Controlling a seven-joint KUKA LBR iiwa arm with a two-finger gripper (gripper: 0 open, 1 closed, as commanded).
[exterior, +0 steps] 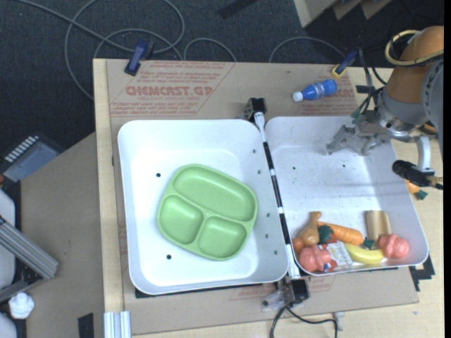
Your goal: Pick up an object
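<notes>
Camera view | green tray (pixel 206 211) (smooth, three-compartment) | toy food (pixel 349 243) glossy

dark carpet (pixel 56 83), loose cables (pixel 106 27), wooden bench (pixel 176 83)

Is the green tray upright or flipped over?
Upright. The green tray lies flat in the left bin, its three hollow compartments facing up.

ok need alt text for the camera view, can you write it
A grey robot arm's gripper hangs over the right white bin, far from the toy food piled at its near edge. The left white bin holds a green divided plate.
</notes>
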